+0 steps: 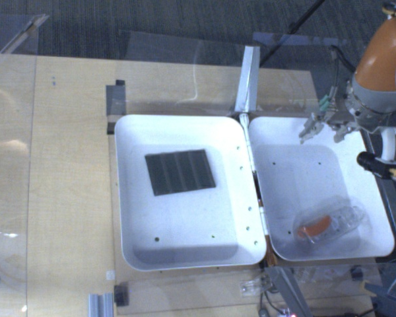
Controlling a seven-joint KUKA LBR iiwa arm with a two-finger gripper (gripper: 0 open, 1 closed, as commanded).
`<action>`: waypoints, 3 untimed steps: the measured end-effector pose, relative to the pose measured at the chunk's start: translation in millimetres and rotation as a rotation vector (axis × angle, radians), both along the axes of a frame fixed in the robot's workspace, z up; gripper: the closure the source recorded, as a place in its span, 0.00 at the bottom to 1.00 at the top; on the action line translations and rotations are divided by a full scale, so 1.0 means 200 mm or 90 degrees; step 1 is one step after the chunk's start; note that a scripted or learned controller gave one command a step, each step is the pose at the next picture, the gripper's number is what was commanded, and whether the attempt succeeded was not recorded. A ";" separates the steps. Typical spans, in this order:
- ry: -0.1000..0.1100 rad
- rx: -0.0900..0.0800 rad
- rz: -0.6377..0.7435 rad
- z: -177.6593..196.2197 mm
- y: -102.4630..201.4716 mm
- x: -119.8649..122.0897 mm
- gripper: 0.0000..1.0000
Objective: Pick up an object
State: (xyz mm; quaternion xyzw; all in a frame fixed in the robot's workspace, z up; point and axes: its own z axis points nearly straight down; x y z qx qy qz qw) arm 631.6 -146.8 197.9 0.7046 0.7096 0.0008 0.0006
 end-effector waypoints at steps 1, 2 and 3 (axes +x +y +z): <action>0.001 0.000 0.081 -0.50 -0.01 -0.24 0.00; 0.000 0.000 0.036 -0.39 -0.25 -0.49 0.00; -0.002 0.000 0.070 -0.12 -0.19 -0.69 0.00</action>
